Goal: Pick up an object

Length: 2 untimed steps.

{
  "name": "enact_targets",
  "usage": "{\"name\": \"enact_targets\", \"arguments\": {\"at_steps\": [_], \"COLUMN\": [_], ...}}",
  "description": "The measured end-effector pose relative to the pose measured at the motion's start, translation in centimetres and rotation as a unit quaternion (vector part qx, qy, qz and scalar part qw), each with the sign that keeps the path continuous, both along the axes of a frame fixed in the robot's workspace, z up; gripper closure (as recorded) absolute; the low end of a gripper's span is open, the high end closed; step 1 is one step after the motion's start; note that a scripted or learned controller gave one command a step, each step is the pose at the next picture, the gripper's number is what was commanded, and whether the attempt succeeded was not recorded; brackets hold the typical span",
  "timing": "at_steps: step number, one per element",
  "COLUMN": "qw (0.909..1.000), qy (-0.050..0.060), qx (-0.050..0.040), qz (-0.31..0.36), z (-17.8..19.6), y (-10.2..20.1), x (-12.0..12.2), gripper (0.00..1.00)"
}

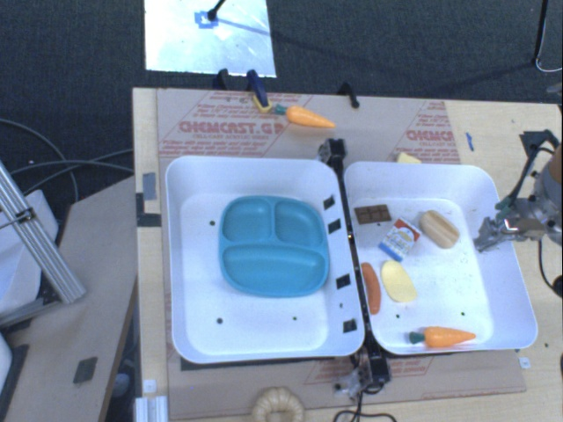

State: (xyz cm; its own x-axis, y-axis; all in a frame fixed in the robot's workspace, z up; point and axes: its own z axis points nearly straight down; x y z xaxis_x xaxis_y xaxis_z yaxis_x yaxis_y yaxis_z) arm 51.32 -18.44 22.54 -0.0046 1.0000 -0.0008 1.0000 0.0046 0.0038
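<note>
The right bin (pixel 506 280) holds a brown chocolate bar (pixel 371 213), a small red, white and blue carton (pixel 400 238), a tan bread roll (pixel 439 229), a pale yellow slice (pixel 398 281), a red-orange sausage (pixel 371 288) and a toy carrot (pixel 442 336). My gripper (pixel 491 234) hangs over the bin's right side, to the right of the bread roll and apart from it. I see nothing held in it.
A blue divided plate (pixel 273 244) lies in the left bin (pixel 189 236). A second carrot (pixel 303 117) rests on the cardboard behind the bins, a yellow piece (pixel 407 158) sits just behind the right bin, and a rope ring (pixel 280 407) lies at the front edge.
</note>
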Motion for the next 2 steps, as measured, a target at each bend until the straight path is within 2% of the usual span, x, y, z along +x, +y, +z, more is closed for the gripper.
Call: {"name": "enact_targets", "arguments": {"at_steps": [1,2], "qw": [1.0000,1.0000], "qy": [0.000,-0.001], "qx": [0.0002,0.0010], "qz": [0.002,0.003], "z": [-0.7,-0.3], "y": [3.6,7.6], "x": [3.8,8.6], "gripper": [1.00,1.00]}}
